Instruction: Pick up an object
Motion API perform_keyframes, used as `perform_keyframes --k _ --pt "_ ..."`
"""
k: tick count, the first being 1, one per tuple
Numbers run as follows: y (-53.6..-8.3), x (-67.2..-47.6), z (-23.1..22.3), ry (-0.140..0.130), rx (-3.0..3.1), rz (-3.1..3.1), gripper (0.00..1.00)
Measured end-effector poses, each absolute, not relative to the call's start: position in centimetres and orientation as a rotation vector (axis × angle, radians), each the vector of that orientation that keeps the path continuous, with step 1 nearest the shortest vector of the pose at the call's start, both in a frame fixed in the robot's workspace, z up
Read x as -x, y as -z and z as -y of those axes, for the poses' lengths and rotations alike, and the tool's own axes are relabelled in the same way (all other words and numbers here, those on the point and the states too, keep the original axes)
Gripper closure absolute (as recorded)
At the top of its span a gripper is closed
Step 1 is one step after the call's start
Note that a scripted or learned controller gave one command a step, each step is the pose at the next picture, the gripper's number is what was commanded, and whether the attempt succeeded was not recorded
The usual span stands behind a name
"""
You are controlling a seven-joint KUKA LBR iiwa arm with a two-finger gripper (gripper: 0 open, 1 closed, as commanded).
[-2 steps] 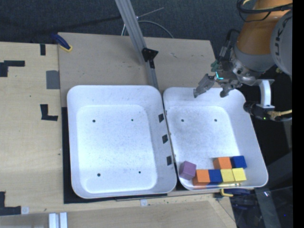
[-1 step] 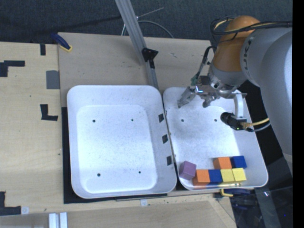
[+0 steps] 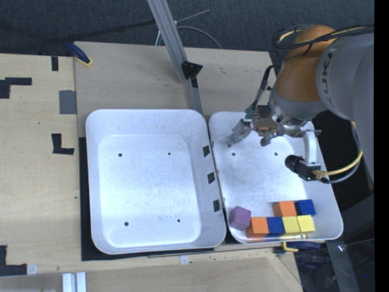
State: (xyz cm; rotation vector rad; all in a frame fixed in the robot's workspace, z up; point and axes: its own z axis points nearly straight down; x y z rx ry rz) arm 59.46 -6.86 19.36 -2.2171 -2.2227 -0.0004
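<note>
The things to pick lie in the right bin [image 3: 243,175], gathered along its near edge. We count a purple block [image 3: 241,216] standing a little apart at the left end, tilted against the line of the others. Just beside it runs a packed cluster: an orange block [image 3: 259,225], a blue block [image 3: 275,225], and two yellow blocks [image 3: 298,224] in the front row, with a second orange block [image 3: 284,209] and a second blue block [image 3: 305,207] behind them. The cluster's blocks touch one another.

Well apart from them, over the far part of the same bin, we see the tool [image 3: 250,136]. Its two fingers are spread apart, one pointing toward the bin's left wall and the other nearer the arm, and nothing sits between them. Whether the fingertips touch the bin floor we cannot tell.

Above the tool rises the grey arm with its orange band [image 3: 301,72], reaching in from the right. A yellow and black cable [image 3: 340,170] loops beside the bin's right wall.

The left bin [image 3: 146,181] lies side by side with the right one, both on a pale wooden worktop [image 3: 36,163]. A grey metal bar [image 3: 167,23] slants across the far side.
</note>
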Motion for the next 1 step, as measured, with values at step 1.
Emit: perform_keyframes --k 1 --pt "-19.16 -58.45 5.23 -0.002 2.216 2.223 0.00"
